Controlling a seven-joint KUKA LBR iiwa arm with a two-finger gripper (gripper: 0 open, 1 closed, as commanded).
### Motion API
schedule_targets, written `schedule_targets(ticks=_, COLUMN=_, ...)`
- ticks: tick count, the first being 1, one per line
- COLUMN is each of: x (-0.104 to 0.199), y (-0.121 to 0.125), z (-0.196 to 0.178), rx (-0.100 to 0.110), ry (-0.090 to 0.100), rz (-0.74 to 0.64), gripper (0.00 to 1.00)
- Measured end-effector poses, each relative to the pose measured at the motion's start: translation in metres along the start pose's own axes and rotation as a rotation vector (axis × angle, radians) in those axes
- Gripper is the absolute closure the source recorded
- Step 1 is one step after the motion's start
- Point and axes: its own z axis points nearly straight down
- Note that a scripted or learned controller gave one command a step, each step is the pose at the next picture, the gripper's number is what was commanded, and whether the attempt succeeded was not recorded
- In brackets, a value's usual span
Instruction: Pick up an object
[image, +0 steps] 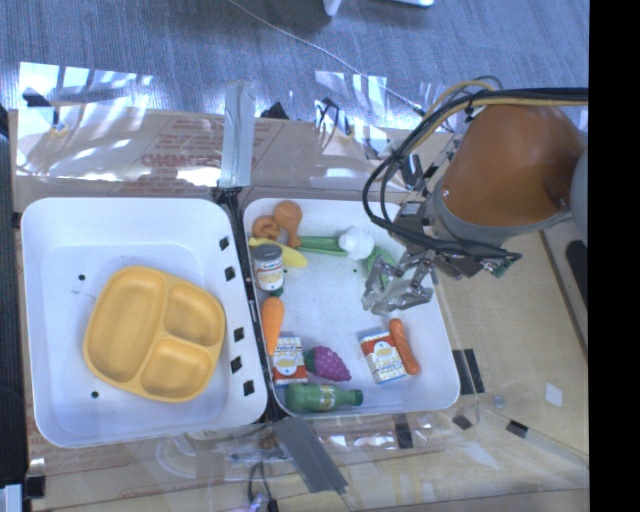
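Note:
My gripper (393, 293) hangs over the right part of the right bin (440, 345), its metal fingers just above a small orange carrot (403, 345) and a juice carton (381, 359). Nothing shows between the fingers. Further left in the same bin lie a larger carrot (272, 323), a second carton (288, 358), purple grapes (328, 364), a green bottle (322, 398), a small can (267, 267), a banana (292, 256), a brown pastry (280, 220) and a green-stemmed white vegetable (340, 242).
The left bin (50, 250) holds a yellow divided plate (153, 332). Cables (400, 170) loop from the orange wrist band (510, 160) over the right bin's far right corner. Cardboard (180, 150) lies behind both bins.

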Motion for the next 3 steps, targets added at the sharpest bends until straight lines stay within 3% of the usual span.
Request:
schedule_targets(ticks=1, x=-0.032, y=-0.059, z=-0.023, rx=-0.005, ry=0.001, rz=-0.051, gripper=1.0)
schedule_targets(ticks=2, x=-0.019, y=-0.081, z=0.122, rx=-0.018, ry=0.0, rz=-0.524, gripper=1.0)
schedule_targets(ticks=3, x=-0.019, y=-0.083, z=0.119, rx=-0.012, ry=-0.001, rz=-0.522, gripper=0.0)
